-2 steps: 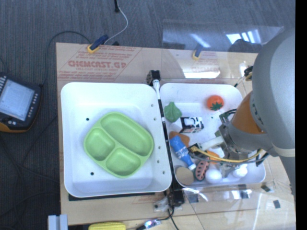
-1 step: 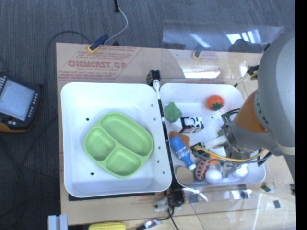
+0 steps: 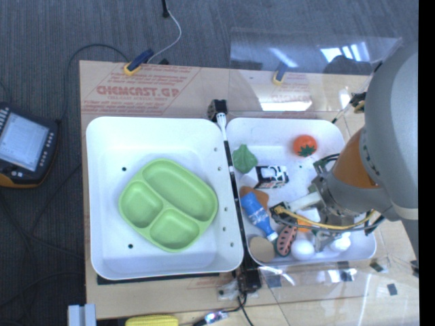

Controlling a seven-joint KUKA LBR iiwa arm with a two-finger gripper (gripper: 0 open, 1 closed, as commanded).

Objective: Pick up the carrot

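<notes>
Carrot pick not yet made — arm low over the right bin

One arm (image 3: 391,148), its gripper (image 3: 325,228) down by the near right corner of the right bin (image 3: 272,129), grip can't be judged. Two bins, one green plate (image 3: 168,204) in the left bin (image 3: 109,141), one blue bottle (image 3: 258,211). The likeliest carrot (image 3: 305,145) — orange, green-topped — lies untouched by the far right corner.

Grey arm (image 3: 397,134), orange band, yellow cables
</notes>
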